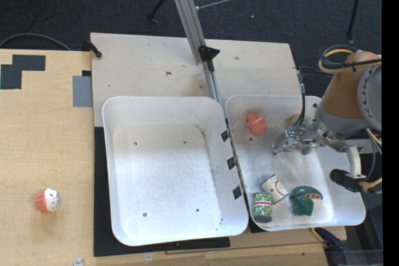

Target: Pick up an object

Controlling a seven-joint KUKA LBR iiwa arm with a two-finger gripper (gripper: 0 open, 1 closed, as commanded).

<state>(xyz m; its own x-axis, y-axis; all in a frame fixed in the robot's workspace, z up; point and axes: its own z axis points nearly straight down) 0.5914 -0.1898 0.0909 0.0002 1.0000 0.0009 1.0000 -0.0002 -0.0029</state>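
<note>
Dark carpet with loose cables surrounds a pale bench [149,62] that carries two shallow white bins side by side. On the left lies a light wooden board [43,152] with a few dark patches, and a small red and white toy [47,200] sits alone on it, well apart from the bins. A slanted metal rail [187,9] runs from the top of the view down toward the seam between the bins.

Only a few dark specks mark the floor of the left bin [168,171]. The right bin [349,215] holds all the small things: a pink lump [255,123] near its upper left, a white paper cup [274,187] lying on its side lower down, a green can [262,206] just beside the cup toward the near rim, and a green and red toy [304,199] to the right of both (its shape is hard to make out).

From the right comes the arm [349,96], its orange band above the wrist. Its gripper [293,140] is low over the middle of the right bin, between the pink lump and the cup, touching neither. Whether the jaws are apart or together I cannot tell, as the metal parts blur together. No object can be seen between them.
</note>
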